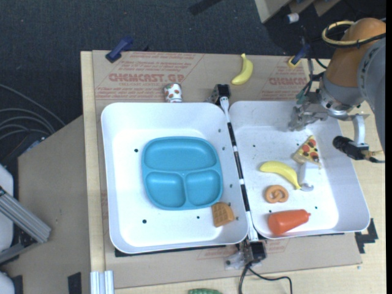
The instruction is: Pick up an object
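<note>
Jaws (pixel 301 119) near right bin (pixel 349 182) rim

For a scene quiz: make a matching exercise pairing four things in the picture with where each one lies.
Things:
1. blue divided plate
2. pizza slice toy
3. red-orange carrot toy
4. cracker

Places:
A. right bin, near front edge
B. left bin, middle
C. left bin, front right corner
D. right bin, just below the hand

Pairs: 1-B, 2-D, 3-A, 4-C
</note>
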Available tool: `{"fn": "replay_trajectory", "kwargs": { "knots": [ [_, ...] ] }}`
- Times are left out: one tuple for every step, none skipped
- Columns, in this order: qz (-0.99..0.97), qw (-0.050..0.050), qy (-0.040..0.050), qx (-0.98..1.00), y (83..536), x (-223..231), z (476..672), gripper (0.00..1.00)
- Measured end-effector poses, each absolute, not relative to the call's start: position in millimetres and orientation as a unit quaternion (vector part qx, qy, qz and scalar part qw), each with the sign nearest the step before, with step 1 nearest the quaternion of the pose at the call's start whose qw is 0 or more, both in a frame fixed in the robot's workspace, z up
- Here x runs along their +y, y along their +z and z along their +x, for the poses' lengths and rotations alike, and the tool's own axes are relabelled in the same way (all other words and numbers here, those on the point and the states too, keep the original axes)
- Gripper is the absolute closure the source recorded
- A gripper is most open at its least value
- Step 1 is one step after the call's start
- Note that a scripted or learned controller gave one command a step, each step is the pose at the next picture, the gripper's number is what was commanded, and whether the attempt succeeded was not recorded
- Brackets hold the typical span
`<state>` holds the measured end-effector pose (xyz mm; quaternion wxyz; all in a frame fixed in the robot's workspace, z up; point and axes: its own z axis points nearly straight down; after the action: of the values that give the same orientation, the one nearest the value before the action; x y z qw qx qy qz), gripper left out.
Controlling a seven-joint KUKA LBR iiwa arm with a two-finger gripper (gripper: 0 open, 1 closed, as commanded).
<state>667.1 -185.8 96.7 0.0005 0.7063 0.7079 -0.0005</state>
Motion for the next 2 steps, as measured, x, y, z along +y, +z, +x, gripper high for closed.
{"fn": "replay_trajectory", "kwargs": {
  "knots": [
    [0.706, 0.001, 0.001, 0.708, 197, -146, 667.6, 1.0],
    [0.707, 0.001, 0.0011, 0.708, 248, -89, 667.2, 1.0]
  ]
}}
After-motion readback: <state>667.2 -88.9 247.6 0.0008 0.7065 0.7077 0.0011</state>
